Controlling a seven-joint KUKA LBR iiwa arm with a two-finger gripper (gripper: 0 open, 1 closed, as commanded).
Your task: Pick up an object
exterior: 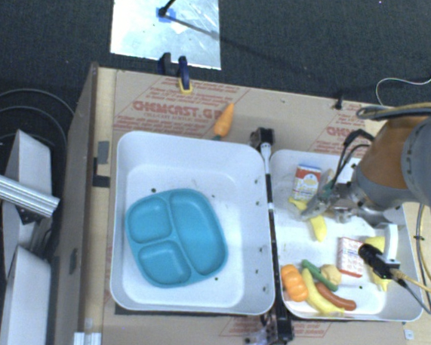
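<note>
The right bin (400,303) holds several toy foods. A small white and red carton (306,181) stands at its back left. A yellow piece (318,229) lies just in front of my gripper (320,205), which hangs low over the bin's left half, close to another yellow bit (297,206). A red and white box (349,257) lies at the middle. An orange pepper (293,282), a yellow banana (315,287), a green pod (314,268) and a red sausage (335,299) crowd the front left.
The left bin (138,153) carries a blue divided plate (175,236). An orange carrot-like item (223,120) lies on the cardboard behind the bins. The arm (399,159) comes in over the right bin's back right.
</note>
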